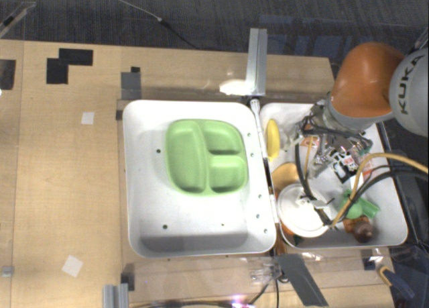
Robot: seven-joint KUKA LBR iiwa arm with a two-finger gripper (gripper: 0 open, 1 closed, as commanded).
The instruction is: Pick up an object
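Note:
The arm hangs over the right bin (395, 233), its orange band and wrist covering the bin's far part. My gripper (320, 159) points down into that bin among cables, just right of a yellow banana (273, 137). A white bowl (298, 211) sits at the bin's near left, with an orange-tan item (285, 174) behind it. A green object (358, 204) and a dark brown object (362, 229) lie at the near right. A small white item with red and black marks (346, 162) lies under the wrist.
The left bin (144, 233) holds a green divided tray (206, 156) in its middle. A metal post (257, 62) stands behind the wall between the bins. Wooden bench top spreads to the left, with black markers at its far corner.

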